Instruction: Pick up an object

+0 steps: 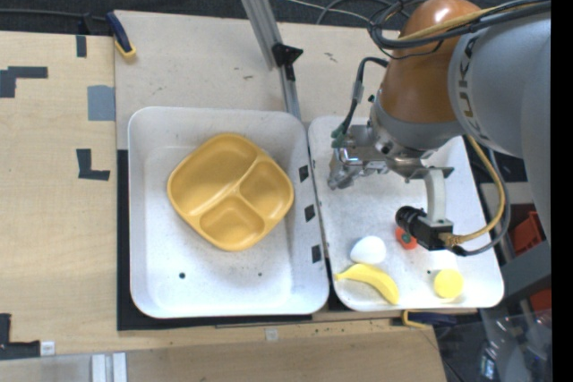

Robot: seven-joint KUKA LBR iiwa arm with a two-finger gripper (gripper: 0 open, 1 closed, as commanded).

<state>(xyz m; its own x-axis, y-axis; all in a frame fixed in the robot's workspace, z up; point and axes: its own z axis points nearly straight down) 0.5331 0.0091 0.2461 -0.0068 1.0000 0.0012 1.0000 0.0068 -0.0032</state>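
My gripper point(343, 167) hangs over the upper left of the right bin point(479, 286); can't tell its state from this angle. Candidates sit lower in that bin: banana point(374, 281), white egg point(367, 250), lemon point(448, 284). Yellow tray point(231, 191) fills the left bin point(143, 219), too bulky.

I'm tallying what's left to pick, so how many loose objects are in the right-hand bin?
3 visible: a white egg-shaped object near the bin's front, a banana just in front of it, and a yellow ball toward the front right corner. The arm covers much of that bin, so more may be hidden.
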